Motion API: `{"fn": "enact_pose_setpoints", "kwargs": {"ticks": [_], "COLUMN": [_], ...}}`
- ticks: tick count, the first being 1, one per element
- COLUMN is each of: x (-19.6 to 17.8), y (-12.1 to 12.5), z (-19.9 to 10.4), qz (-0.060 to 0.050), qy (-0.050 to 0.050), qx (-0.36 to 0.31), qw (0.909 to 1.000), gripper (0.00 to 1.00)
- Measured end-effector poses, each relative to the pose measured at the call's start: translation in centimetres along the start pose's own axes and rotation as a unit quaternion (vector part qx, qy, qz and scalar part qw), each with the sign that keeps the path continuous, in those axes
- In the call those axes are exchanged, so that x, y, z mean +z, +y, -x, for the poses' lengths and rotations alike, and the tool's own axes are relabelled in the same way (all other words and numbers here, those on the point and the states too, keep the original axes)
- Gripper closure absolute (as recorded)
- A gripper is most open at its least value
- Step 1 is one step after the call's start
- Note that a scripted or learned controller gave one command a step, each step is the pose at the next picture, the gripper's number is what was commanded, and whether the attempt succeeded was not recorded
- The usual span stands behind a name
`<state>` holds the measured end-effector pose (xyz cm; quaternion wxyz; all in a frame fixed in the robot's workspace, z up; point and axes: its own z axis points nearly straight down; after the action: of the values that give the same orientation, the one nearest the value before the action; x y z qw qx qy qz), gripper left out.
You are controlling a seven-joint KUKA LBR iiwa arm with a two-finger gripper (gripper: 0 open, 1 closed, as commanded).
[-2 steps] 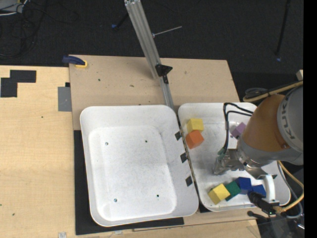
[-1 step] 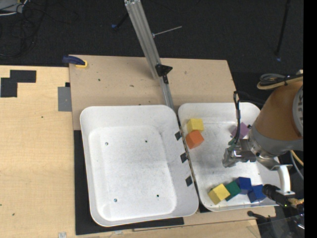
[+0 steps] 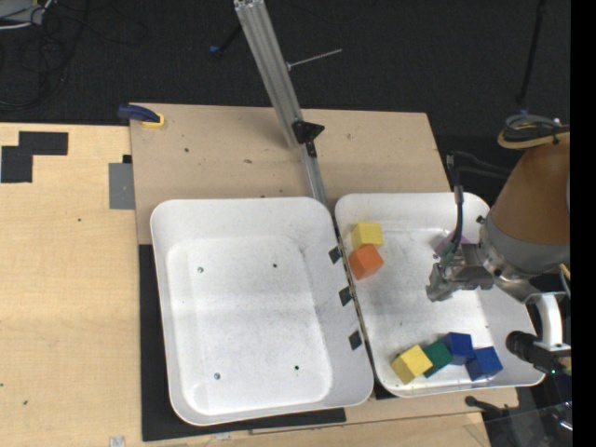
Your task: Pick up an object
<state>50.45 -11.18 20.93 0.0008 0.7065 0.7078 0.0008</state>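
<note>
The right bin (image 3: 410, 214) holds several blocks. A yellow block (image 3: 366, 235) and an orange block (image 3: 365, 262) sit together near its left wall. Along its front edge lie another yellow block (image 3: 410, 364), a green block (image 3: 436, 357) and two blue blocks (image 3: 460, 345) (image 3: 483, 363). My gripper (image 3: 444, 282) hangs over the middle right of this bin, above the bin floor, between the two groups. Nothing shows between its fingers.
The left bin (image 3: 186, 222) lies beside the right one, with black clips (image 3: 346, 296) along the shared wall. A slanted aluminium rail (image 3: 275, 73) rises behind the bins. The arm's grey body (image 3: 531, 212) covers the right bin's right edge.
</note>
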Motion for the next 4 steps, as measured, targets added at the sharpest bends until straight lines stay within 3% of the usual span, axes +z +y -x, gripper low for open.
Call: {"fn": "enact_pose_setpoints", "kwargs": {"ticks": [1,4], "x": [-5.3,-2.6], "y": [0.1,6.0], "z": [0.1,-12.1], "qz": [0.001,-0.004], "qy": [0.0,0.001], "qx": [0.001,-0.001], "qw": [1.0,1.0], "gripper": [1.0,1.0]}}
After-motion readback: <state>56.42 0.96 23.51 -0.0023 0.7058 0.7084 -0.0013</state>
